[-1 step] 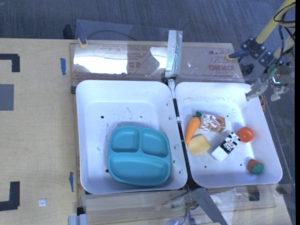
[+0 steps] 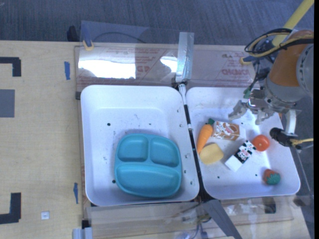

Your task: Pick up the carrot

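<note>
Near the front edge of the left bin (image 2: 89,148) sits a teal tray (image 2: 148,166). Carrot (image 2: 204,136) lies by the right bin's (image 2: 286,185) left wall, touching a yellow block (image 2: 211,154). Gripper (image 2: 253,108) hovers over far side; fingers' state: can't tell.

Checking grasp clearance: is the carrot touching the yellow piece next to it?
Cannot tell. In the camera view the carrot's lower tip meets the yellow piece's upper left edge with no white bin floor visible between them, but overlap from the slanted angle could hide a gap.
</note>
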`<state>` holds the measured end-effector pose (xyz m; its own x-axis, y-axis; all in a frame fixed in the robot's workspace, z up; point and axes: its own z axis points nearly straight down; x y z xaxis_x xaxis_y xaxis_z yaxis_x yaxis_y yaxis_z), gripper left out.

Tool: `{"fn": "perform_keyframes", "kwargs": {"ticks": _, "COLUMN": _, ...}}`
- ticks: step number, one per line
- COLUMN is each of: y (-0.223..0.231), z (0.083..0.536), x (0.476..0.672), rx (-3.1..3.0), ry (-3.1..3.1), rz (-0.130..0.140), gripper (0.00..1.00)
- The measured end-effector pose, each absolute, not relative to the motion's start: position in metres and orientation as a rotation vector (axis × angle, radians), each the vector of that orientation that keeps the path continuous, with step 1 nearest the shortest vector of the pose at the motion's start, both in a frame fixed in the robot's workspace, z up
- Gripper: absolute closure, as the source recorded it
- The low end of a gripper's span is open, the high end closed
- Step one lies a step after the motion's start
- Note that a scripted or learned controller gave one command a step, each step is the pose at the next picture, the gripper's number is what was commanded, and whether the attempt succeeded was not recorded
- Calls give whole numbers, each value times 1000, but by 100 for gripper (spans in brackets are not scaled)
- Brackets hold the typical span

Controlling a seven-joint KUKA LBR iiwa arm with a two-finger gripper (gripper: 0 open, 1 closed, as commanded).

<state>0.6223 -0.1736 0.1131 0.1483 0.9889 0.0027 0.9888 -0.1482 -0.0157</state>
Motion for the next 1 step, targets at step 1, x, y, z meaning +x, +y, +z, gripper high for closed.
{"fn": "perform_keyframes", "kwargs": {"ticks": 1, "y": -99, "z": 87, "x": 594, "rx": -2560, "ry": -1828, "rz": -6, "gripper": 0}}
